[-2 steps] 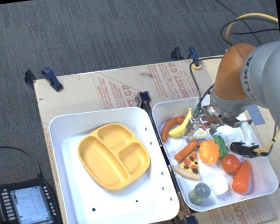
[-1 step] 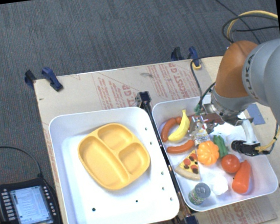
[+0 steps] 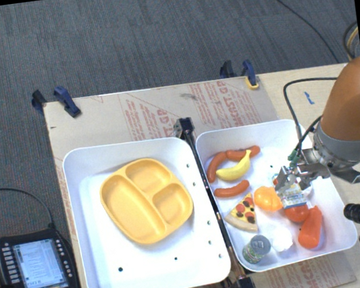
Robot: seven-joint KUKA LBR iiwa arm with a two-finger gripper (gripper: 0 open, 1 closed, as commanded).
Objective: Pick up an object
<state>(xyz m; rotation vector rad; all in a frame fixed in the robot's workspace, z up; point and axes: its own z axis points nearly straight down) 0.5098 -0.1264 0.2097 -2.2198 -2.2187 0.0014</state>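
The right bin (image 3: pixel 272 130) holds toy food: a yellow banana (image 3: pixel 234 165), two sausages (image 3: pixel 219 159) (image 3: pixel 232 190), a pizza slice (image 3: pixel 243 212), an orange round piece (image 3: pixel 267 198), a red tomato (image 3: pixel 297 213), an orange carrot (image 3: pixel 310 229), a small tin can (image 3: pixel 256 249) and a white piece (image 3: pixel 280 239). My gripper (image 3: pixel 291 191) hangs low over the bin's right half, just right of the orange piece and directly above the tomato.
The left bin (image 3: pixel 89 252) carries a yellow divided plate (image 3: pixel 146 198). A black pendant (image 3: pixel 32 270) lies at the far left on the floor. Clamps (image 3: pixel 65 99) (image 3: pixel 248 74) grip the board's far edge. Cables run along the bench's right side.
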